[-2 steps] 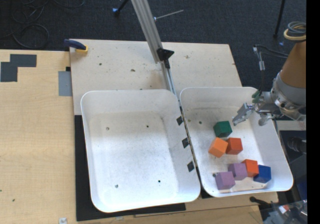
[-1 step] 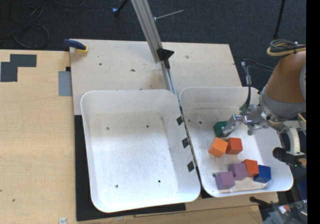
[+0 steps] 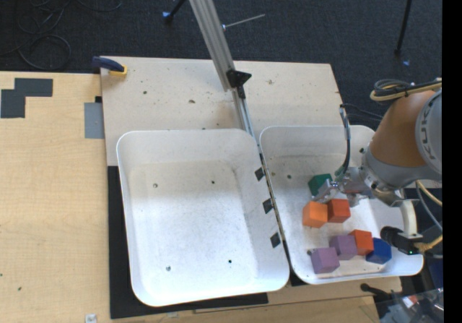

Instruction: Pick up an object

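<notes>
Gripper (image 3: 336, 186) low in right bin (image 3: 303, 142), among blocks (green block (image 3: 318, 183) half hidden); jaw state unreadable.

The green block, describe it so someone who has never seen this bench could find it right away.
Start at the right bin of the two white ones. Blocks cluster in its middle and near end; the green block is the one farthest from the near rim, beside the end effector. It is the only green piece, with orange, red, purple and blue ones nearer.

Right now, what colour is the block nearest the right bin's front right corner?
Blue, seen in the camera view, beside a red-orange block.
</notes>
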Robot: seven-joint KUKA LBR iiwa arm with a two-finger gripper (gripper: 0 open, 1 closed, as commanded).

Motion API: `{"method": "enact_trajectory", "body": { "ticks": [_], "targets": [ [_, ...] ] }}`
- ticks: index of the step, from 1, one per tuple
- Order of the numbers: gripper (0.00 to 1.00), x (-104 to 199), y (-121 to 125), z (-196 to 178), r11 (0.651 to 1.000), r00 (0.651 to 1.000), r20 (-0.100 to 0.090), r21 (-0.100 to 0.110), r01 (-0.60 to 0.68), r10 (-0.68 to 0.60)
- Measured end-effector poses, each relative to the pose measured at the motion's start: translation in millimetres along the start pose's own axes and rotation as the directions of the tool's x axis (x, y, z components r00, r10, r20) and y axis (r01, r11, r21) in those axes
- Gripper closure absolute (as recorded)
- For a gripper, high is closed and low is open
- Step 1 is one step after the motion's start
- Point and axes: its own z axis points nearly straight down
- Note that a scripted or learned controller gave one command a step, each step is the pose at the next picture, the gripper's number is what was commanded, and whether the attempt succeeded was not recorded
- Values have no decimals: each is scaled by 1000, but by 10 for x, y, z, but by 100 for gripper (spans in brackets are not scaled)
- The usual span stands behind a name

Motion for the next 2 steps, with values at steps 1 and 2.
{"method": "enact_trajectory", "body": {
  "ticks": [1, 2],
  "targets": [
    [100, -25, 6, -133, 1000, 1000, 1, -5, -9, 9],
    [100, -15, 46, -757, 1000, 1000, 3, -12, 2, -2]
  ]
}}
